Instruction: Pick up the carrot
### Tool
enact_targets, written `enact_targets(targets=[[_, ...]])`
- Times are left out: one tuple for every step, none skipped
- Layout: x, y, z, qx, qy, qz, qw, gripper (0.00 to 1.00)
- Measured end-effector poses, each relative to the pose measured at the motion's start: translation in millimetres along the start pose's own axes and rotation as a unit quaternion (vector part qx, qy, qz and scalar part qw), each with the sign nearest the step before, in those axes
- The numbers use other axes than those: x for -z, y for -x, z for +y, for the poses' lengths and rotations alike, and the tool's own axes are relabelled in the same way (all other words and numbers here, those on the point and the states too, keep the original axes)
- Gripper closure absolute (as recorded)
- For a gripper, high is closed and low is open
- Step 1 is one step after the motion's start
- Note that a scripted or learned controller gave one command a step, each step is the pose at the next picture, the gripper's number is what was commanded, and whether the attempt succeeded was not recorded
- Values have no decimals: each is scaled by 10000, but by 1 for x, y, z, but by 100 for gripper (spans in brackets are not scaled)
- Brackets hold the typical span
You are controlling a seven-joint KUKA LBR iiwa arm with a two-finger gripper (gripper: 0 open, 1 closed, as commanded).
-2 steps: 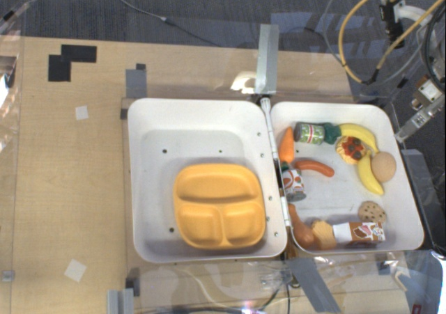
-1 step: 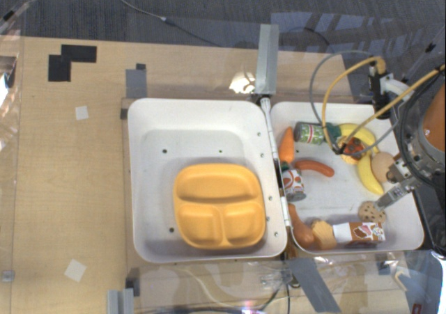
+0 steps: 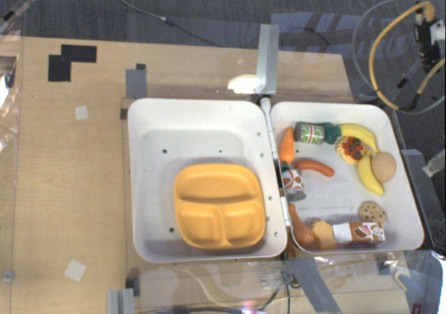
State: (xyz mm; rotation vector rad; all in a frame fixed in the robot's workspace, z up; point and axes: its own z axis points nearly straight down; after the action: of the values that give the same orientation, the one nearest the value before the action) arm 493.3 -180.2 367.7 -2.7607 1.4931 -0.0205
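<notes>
Wooden bench (image 3: 70, 187) under a clear sheet carries two white bins side by side. At the left wall of the right bin (image 3: 408, 187) lies the carrot (image 3: 286, 145), a short orange cone standing roughly upright in the view, its ends hard to make out against the divider. Just below it sit a small can (image 3: 293, 183) and a reddish sausage (image 3: 314, 166); a green can (image 3: 313, 133) lies to its right, then a banana (image 3: 368, 156), a strawberry-printed piece (image 3: 352, 148) and an egg (image 3: 382, 166). A cookie (image 3: 372, 212) and a small carton (image 3: 357, 232) lie along the bottom edge. The left bin (image 3: 150, 166) holds a yellow divided tray (image 3: 219, 205). The pincer cannot be told.
</notes>
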Motion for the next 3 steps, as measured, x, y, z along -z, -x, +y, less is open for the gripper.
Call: enact_targets(targets=[[-82, -8, 9, 1287, 26, -52, 9917, 100], [60, -38, -29, 1995, -13, 9, 9799, 100], [-96, -41, -18, 2494, 25, -121, 9683, 100]])
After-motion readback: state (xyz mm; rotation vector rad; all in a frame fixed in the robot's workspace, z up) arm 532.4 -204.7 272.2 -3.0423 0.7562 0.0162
